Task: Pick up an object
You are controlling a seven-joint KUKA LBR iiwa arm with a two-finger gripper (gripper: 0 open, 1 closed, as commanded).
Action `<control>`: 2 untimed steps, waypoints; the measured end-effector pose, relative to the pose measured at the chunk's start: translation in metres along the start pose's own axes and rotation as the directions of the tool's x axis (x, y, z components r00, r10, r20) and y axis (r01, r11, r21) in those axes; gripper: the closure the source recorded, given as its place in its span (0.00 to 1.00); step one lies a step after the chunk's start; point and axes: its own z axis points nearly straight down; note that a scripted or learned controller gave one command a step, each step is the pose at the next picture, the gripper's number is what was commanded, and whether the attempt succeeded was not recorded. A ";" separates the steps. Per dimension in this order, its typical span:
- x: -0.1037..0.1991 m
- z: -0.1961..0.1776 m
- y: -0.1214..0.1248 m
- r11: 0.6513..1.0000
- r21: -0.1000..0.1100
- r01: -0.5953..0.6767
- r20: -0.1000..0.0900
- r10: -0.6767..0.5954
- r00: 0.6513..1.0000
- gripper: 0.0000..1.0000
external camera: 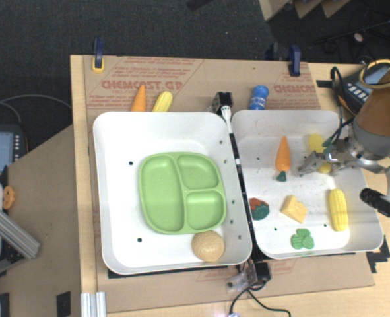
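Spotting a tan ball point(208, 246) closest to the lens, sitting at the near edge of the left bin point(115, 177) and just touching the green plate point(180, 191). Guessing the actual target is the yellow piece point(315, 142) at the far right of the right bin point(274, 116). Seeing the gripper point(321, 160) hanging right over it, partly covering it. Not managing to tell how wide it's open or whether it's got anything, honestly, too blurry and metallic there.

Working outward: noticing a carrot point(283, 154) just to the left, corn point(338, 209) nearer the camera, and cheese point(294, 209) left of the corn, all apart from each other.

Thinking the trick now is centring squarely over the yellow piece before closing, coming straight down rather than at a slant. Also keeping clear of the bin wall on the right, and lifting slowly so nothing's slipping out.
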 end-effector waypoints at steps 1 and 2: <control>0.069 -0.001 0.001 1.000 -0.001 0.002 0.009 -0.002 1.000 0.00; 0.124 -0.001 0.033 1.000 -0.009 0.002 0.012 -0.002 1.000 0.00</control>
